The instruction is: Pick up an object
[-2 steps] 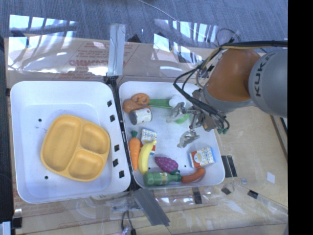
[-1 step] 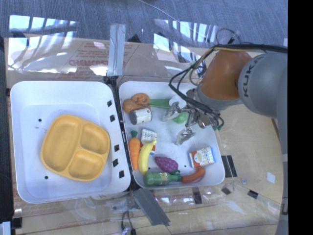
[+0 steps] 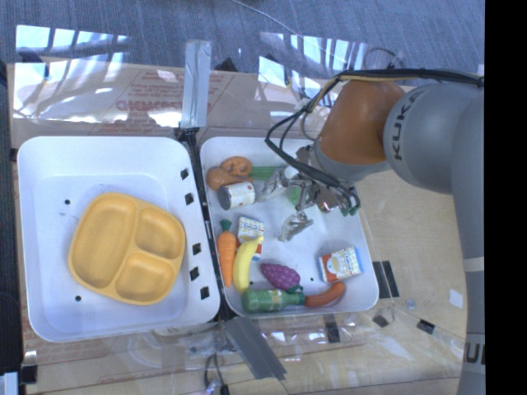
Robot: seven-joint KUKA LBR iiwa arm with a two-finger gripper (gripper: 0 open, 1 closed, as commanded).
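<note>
My gripper [image 3: 295, 218] hangs over the middle of the right bin [image 3: 362, 245], reaching in from the right under the orange-banded wrist. Its metal fingers point down-left above bare bin floor. Around it lie a small tin can [image 3: 238, 195], a brown cookie-like piece [image 3: 235, 169], a green vegetable [image 3: 265, 172], a small white carton [image 3: 250, 227], a carrot [image 3: 226, 255], a banana [image 3: 244, 263], purple grapes [image 3: 280, 276], a green bottle [image 3: 268, 300], a red sausage [image 3: 327, 295] and an orange-and-white box [image 3: 341, 263]. I see nothing between the fingers.
The left bin [image 3: 49, 171] holds a yellow divided plate [image 3: 126, 248]. Cardboard and taped plastic lie behind both bins. Black cables loop over the wrist near the right bin's back wall.
</note>
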